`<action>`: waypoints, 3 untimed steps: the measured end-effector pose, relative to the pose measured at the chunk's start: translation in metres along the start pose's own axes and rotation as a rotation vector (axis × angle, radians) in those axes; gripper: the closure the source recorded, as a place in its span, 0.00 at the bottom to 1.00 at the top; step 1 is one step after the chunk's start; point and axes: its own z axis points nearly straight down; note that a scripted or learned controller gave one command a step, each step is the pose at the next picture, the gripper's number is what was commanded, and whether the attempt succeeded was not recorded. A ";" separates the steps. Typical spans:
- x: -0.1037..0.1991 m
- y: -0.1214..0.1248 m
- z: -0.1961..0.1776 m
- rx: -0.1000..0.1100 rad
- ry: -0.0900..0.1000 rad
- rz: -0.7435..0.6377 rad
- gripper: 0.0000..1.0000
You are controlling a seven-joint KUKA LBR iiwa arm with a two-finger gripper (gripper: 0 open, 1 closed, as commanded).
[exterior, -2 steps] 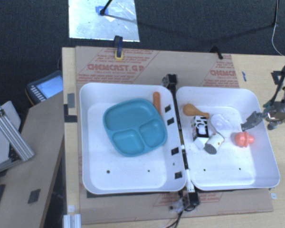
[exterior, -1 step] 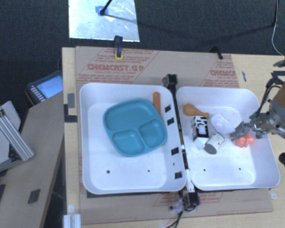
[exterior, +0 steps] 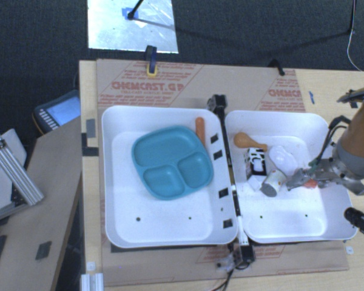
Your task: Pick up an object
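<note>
Camera view, left to right. Left shallow white bin (exterior: 118, 180): one teal plastic plate with three compartments (exterior: 171, 162), lying flat; one thin orange stick (exterior: 200, 130) just beside the plate's upper right edge, near the divider. Right shallow white bin (exterior: 291, 226): tan wooden spoon-shaped piece (exterior: 247, 140) at upper left; small black-and-white box (exterior: 256, 162) below it; white crumpled item (exterior: 283, 158) beside the box; grey cylindrical cup (exterior: 271, 184) lying on its side. Hand (exterior: 293, 181) low in this bin, close to the cup; cannot tell whether it grips anything.
</note>
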 end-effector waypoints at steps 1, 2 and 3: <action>0.000 0.002 -0.014 -0.006 -0.003 0.000 1.00; 0.006 0.006 -0.060 -0.009 -0.003 -0.004 1.00; 0.006 0.017 -0.120 -0.011 -0.004 -0.004 1.00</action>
